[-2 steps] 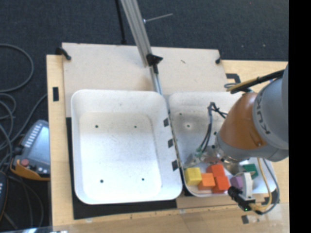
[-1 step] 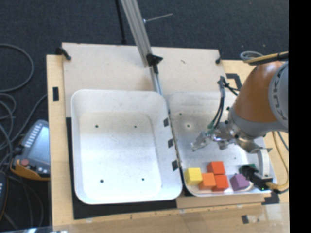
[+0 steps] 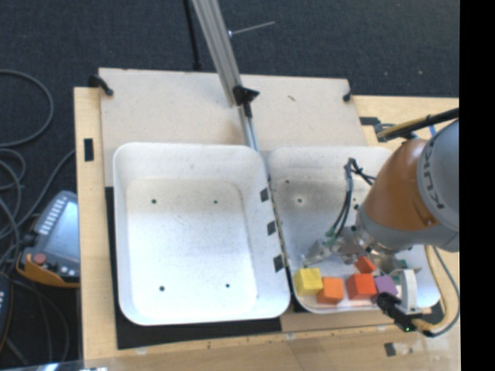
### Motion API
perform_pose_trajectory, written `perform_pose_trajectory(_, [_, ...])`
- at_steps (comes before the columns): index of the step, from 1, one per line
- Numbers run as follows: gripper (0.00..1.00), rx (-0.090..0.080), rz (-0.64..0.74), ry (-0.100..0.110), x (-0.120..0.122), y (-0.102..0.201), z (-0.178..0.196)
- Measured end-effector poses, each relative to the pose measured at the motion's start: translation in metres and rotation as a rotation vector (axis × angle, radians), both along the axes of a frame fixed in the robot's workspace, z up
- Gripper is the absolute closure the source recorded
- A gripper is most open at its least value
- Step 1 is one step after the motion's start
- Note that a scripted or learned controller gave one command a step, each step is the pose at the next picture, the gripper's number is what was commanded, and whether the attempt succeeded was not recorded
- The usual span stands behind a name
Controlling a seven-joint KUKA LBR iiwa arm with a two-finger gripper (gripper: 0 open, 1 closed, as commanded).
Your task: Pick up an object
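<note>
The gripper [image 3: 352, 247] hangs low in the right bin [image 3: 309, 184], its tip lost under the wrist, so how it is set I cannot tell. Just below it, blocks crowd the near wall: yellow [image 3: 310, 278], orange [image 3: 332, 288], red [image 3: 360, 284], purple [image 3: 385, 286]. Packed this tight, a descent risks landing on two blocks or pushing one against the wall

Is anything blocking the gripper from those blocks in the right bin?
Nothing visible stands between them. The gripper sits low in the right bin, directly over the cluster: yellow block, orange block, red-orange block, purple block. The blocks crowd each other against the near wall.
</note>
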State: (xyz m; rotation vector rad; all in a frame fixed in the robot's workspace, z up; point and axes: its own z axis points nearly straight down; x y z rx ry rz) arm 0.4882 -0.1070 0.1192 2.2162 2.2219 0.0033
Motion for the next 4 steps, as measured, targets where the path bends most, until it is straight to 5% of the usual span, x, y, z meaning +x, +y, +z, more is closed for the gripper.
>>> perform_pose_trajectory(1, [0.00, -0.001, 0.002, -0.007, -0.002, 0.015, 0.118])
perform_pose_trajectory(2, [0.00, 0.000, 0.003, 0.002, 0.006, 0.007, 0.123])
perform_pose_trajectory(3, [0.00, -0.005, -0.009, 0.004, 0.015, -0.077, 0.090])
perform_pose_trajectory(4, [0.00, -0.002, -0.005, 0.000, 0.004, -0.096, -0.024])
